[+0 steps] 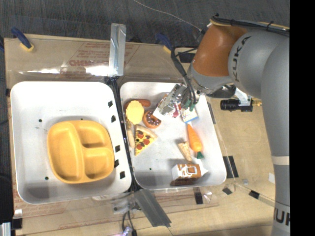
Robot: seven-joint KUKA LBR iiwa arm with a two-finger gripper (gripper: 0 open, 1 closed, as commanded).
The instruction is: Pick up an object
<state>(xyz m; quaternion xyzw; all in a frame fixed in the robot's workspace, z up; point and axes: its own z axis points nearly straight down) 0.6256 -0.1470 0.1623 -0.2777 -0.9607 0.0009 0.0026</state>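
Camera view — left bin (19, 132) holds yellow tray (80, 150); right bin (216, 146), toy food.

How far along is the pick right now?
Done: the arm has reached the right bin, its claw low at the far side near the donut. In hand: nothing visibly lifted. Left: grasp and raise something; the carrot, pizza slice and carton lie untouched.

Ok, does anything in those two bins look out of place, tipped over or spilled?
Nothing looks spilled or damaged. The toy food lies loosely scattered in the right bin: the small carton lies tipped on its side near the front wall, beside the carrot. The yellow divided tray sits flat in the left bin.
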